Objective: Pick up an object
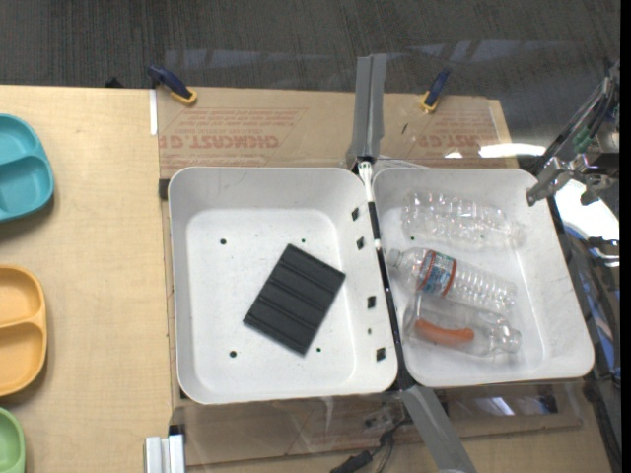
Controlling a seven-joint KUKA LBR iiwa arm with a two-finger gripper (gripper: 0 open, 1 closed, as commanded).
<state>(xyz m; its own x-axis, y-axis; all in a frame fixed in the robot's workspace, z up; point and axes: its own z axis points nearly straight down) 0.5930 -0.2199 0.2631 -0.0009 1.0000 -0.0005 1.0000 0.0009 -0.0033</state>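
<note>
Starting nearest the camera, we find the clear container with an orange-red object inside (461, 334) lying along the front wall of the right bin (577, 358), low and flat, probably because it rolled or slid there and the wall stopped it. Just behind it lies a plastic water bottle with a blue and red label (455, 278), on its side and angled across the bin floor; round things settle this way, so we judge it would roll if nudged. Farther back, a crinkled clear bottle (461, 219) rests near the rear wall, hard to make out against the white.

To the left, the left bin (187, 294) carries one thing, a black ribbed rectangular pad (295, 298), lying flat and turned at a slant near the middle, well apart from every wall. That open space makes it an easy target from above, though its thin profile may give fingers little to catch.

Any of these could serve as the object to pick up; none is lifted yet.

At the right edge, beyond the right bin's far corner, we see the gripper (554, 177) with the arm's linkage above it, outside the bin and off the contents. We cannot tell how its fingers stand, and nothing shows between them. We judge the reach has not begun.

Farthest back, two clamps (173, 85) hold cardboard (246, 131) to the bench (89, 264).
</note>
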